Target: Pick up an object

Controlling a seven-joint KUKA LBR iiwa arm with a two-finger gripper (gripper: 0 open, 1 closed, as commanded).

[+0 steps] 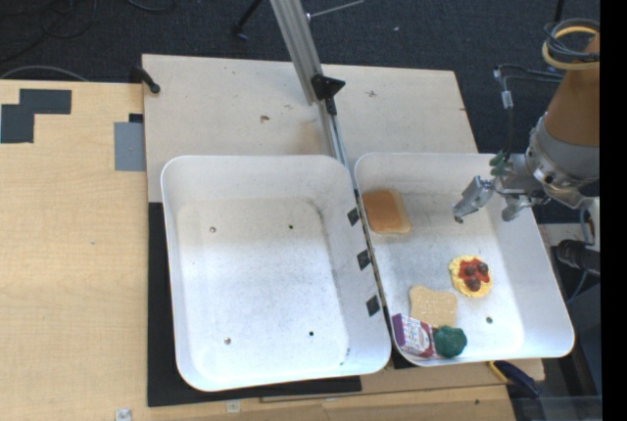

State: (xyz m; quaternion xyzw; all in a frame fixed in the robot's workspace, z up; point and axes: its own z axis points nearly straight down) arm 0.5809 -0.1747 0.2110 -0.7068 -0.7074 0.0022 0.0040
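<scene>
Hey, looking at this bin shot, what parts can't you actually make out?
- Gripper, camera view: too small and blurred to judge its fingers.
- Purple packet: print too small to read, partly tucked under the cracker.
- Green object: too small to identify.
- Arm: cut off by the right edge.

The left shallow white bin (196,213) offers open floor throughout. In the right shallow white bin (549,311), a tan bread slice (385,211) sits against the dividing wall, while a yellow tart with red berries (471,275), a beige cracker (434,304), a purple-white packet (413,335) and a green ball (451,341) crowd the near end, leaving open floor between.
</scene>
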